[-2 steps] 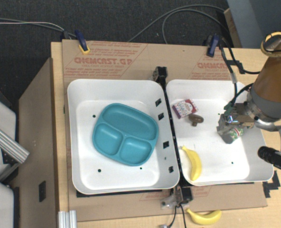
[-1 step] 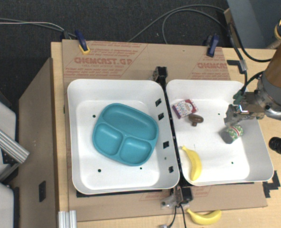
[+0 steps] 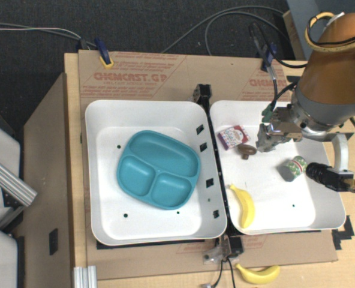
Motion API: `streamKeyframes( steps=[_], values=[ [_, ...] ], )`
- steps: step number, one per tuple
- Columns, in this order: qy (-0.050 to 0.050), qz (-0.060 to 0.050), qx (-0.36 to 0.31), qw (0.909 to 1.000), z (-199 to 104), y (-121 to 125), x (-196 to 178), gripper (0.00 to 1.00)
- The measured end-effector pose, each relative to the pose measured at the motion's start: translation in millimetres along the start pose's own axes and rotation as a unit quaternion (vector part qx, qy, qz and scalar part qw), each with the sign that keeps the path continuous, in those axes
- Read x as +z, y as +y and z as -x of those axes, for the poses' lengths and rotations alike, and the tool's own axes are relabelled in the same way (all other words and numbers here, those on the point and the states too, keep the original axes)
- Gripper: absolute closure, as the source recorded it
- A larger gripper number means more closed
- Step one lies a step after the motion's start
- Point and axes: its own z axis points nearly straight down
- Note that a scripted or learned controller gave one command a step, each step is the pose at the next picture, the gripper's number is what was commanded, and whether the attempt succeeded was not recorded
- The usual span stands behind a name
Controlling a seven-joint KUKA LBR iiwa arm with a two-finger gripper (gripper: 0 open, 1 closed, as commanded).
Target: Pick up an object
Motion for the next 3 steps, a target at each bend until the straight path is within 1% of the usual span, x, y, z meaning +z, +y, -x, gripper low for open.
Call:
streamKeyframes(
  steps=[1,2,3],
  values=[
    [0.000,0.000,0.000,1.0000,-37.7,25.2,7.7,1.00],
    [0.000,0.000,0.000,1.0000,-72.4,56.5,13.1,1.00],
    [0.000,-0.001,0.000,1.0000,-109.0,82.6,38.5,1.00]
  ],
)
